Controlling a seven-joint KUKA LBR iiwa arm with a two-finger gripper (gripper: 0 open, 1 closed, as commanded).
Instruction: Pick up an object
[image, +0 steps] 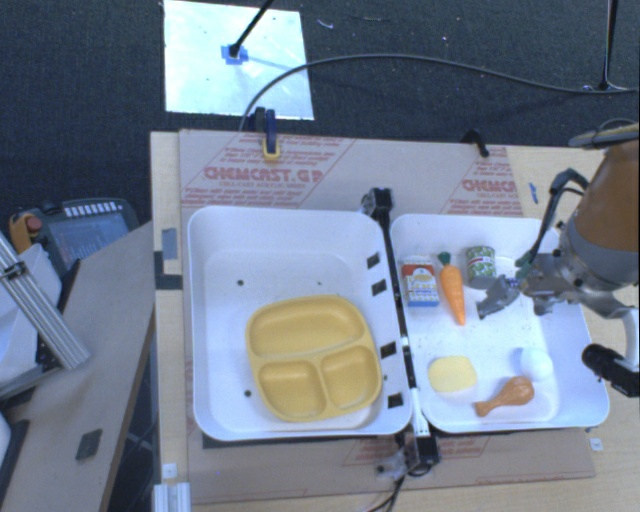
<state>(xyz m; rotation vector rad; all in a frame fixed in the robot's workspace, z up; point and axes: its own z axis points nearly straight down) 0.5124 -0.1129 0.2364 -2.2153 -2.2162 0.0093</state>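
Observation:
The right bin (560, 232) holds several toy foods. An orange carrot (454, 293) lies beside a red and white carton (419, 281). A green can (481, 264) stands behind the carrot. Toward the front are a flat yellow disc (452, 374), a brown drumstick (506, 395) and a white egg (536, 362). My gripper (497, 298) hangs over the middle of the right bin, just right of the carrot and in front of the can. Nothing shows in its grasp.
The left bin (215, 300) holds a yellow divided plate (313, 355). A black divider (393, 320) runs between the bins. The grey arm with its orange band (605, 215) comes in over the right bin's far right side. Cables cross the floor behind the bench.

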